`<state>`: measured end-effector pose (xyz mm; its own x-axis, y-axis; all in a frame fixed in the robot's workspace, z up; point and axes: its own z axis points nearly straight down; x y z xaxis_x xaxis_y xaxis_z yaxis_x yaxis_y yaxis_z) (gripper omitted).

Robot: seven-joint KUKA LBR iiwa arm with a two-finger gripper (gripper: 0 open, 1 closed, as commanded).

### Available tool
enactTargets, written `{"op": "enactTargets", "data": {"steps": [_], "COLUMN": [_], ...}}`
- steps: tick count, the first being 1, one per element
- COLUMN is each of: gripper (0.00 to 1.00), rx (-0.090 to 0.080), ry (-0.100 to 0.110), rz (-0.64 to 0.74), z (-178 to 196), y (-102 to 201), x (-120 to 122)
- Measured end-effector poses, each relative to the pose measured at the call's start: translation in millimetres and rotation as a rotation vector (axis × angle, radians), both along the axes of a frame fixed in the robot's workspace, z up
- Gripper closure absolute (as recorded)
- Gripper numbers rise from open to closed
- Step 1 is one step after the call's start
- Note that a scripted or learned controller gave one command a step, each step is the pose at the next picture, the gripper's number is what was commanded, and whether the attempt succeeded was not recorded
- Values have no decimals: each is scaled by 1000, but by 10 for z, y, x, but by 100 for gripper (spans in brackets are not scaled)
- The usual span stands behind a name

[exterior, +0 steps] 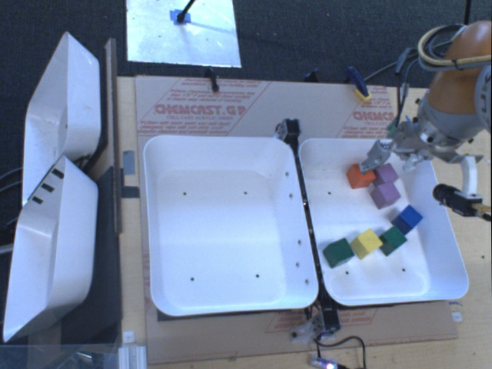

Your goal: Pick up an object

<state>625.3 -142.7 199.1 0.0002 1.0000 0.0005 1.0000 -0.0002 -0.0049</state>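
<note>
gripper (378, 158) over right bin (438, 283), tips just above orange block (358, 177) | finger gap: cannot tell | purple blocks (385, 184) touch orange on the arm side | advice: descend straight, straddle orange only, clear purple before closing

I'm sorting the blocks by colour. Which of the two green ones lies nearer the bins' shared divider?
The larger green block, left of the yellow block. The other green block lies on the yellow one's right, below the blue block.

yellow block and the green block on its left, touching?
Touching. In the camera view the yellow block and the green block sit edge to edge in the right bin, with no white floor visible between them.
</note>
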Motion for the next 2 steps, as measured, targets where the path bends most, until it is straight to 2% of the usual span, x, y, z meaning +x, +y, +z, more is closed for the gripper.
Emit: {"op": "enactTargets", "data": {"steps": [1,2], "gripper": [0,0], "rx": [-1,0], "ry": [-6,-2], "rz": [1,1], "z": [33,-511], "y": [1,44], "x": [14,98]}}
